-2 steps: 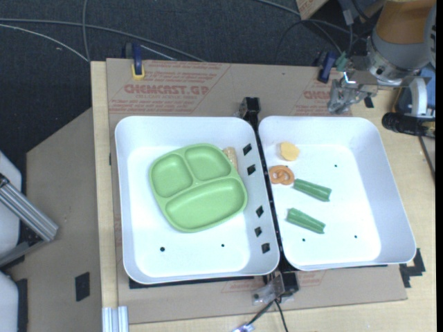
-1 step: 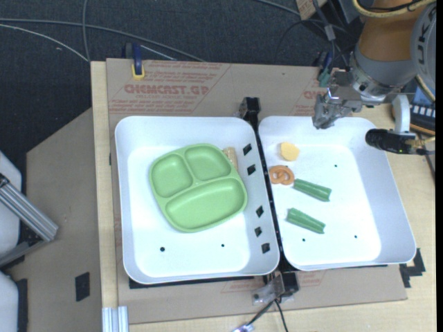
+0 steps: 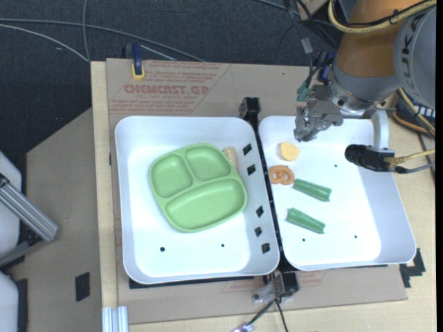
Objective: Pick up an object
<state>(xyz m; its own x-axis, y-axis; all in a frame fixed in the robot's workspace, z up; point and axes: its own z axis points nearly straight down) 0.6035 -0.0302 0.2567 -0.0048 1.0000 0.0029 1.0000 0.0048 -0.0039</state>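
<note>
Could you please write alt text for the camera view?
The gripper hovers over the right bin, near a yellow piece, a pretzel and two green pieces. The left bin holds a green divided plate.

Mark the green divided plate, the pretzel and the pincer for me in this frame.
green divided plate [image 3: 199, 187]: camera view, on the ridge where its compartments meet, left bin.
pretzel [image 3: 281, 176]: camera view, on its brown loop, right bin.
pincer [image 3: 305, 131]: camera view, at its tips, above the right bin's far edge.
</note>
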